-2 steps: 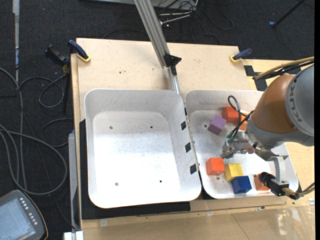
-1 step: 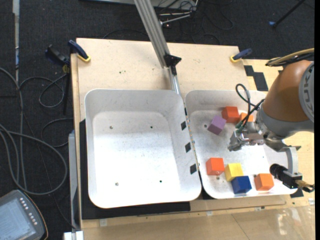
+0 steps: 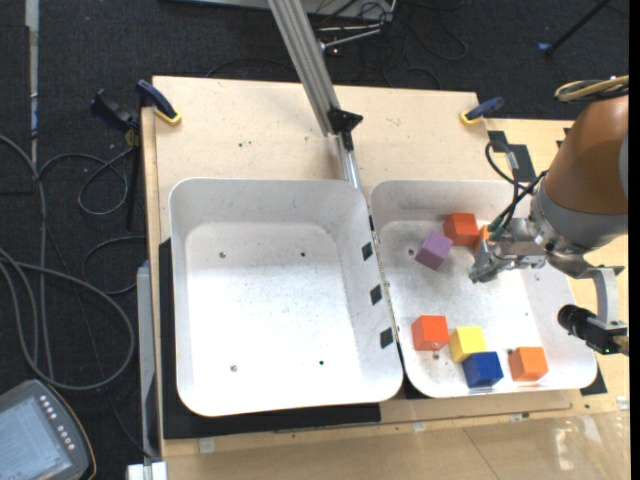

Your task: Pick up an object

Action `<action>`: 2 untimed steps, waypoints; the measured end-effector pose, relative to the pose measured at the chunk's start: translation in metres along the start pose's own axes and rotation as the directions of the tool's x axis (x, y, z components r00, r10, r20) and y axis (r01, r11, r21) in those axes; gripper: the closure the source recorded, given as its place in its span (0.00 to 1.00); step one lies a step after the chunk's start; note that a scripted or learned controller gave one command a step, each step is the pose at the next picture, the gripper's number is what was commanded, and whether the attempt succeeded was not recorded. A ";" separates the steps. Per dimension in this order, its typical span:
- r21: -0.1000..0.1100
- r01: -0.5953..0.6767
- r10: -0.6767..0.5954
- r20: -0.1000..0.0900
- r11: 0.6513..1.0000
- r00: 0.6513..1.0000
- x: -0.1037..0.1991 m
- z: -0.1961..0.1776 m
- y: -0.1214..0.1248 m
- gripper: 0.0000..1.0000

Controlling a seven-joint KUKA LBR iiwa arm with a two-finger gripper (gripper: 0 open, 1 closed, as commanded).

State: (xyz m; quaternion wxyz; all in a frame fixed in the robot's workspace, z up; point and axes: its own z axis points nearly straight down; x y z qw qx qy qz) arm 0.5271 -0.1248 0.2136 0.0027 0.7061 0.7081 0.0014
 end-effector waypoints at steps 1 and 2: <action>-0.001 0.001 -0.001 0.001 1.000 1.000 0.000 -0.045 0.002 1.00; 0.003 0.005 -0.005 -0.003 1.000 1.000 0.053 -0.051 0.001 1.00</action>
